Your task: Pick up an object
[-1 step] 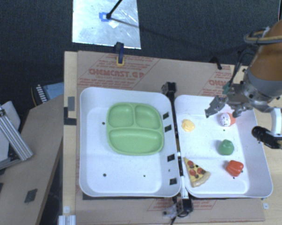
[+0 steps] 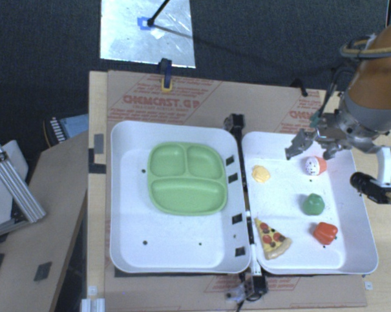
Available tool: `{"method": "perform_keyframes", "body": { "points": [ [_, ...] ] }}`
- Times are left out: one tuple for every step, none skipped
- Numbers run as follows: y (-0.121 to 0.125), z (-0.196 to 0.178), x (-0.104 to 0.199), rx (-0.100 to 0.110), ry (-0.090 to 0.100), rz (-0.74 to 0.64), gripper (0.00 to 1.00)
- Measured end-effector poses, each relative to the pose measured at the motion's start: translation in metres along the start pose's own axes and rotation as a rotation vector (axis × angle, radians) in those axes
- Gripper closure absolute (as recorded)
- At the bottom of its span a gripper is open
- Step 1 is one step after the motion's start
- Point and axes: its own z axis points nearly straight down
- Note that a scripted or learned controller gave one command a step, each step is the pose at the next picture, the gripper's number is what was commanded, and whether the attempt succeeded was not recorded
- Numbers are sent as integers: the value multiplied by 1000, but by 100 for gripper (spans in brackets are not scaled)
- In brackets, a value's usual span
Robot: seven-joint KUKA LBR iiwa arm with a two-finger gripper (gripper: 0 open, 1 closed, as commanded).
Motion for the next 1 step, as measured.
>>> {"method": "perform_keyframes", "body": {
  "points": [
    [-2,41,1,2,0,1,0]
  ]
}}
